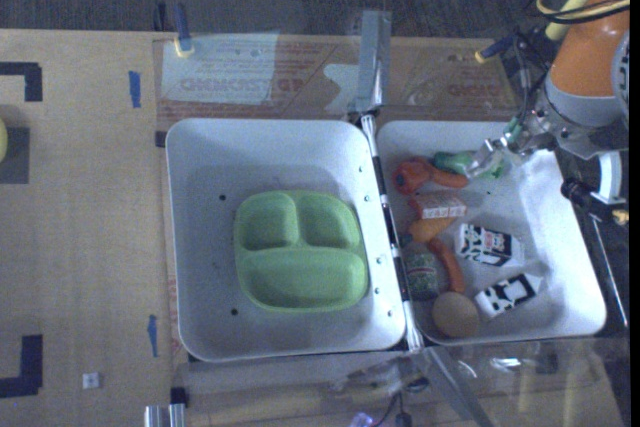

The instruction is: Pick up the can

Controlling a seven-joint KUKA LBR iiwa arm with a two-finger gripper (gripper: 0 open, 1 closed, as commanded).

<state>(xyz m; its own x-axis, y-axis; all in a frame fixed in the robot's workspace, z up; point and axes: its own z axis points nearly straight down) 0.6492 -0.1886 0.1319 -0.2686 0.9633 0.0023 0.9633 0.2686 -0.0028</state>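
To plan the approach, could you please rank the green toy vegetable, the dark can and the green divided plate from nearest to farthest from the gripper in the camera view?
From the gripper:
1. Green toy vegetable, right bin, just beside it.
2. Dark can, right bin's left edge, lower down.
3. Green divided plate, left bin.

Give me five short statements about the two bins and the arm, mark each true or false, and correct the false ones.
1. A green divided plate lies in the left bin. True.
2. The can stands on the green plate. False: it lies in the right bin, close to the wall between the bins.
3. The gripper is over the right bin's far edge. True.
4. The gripper touches the can. False: it is apart from it, near the green toy.
5. Two black-and-white cartons lie in the left bin. False: both lie in the right bin.
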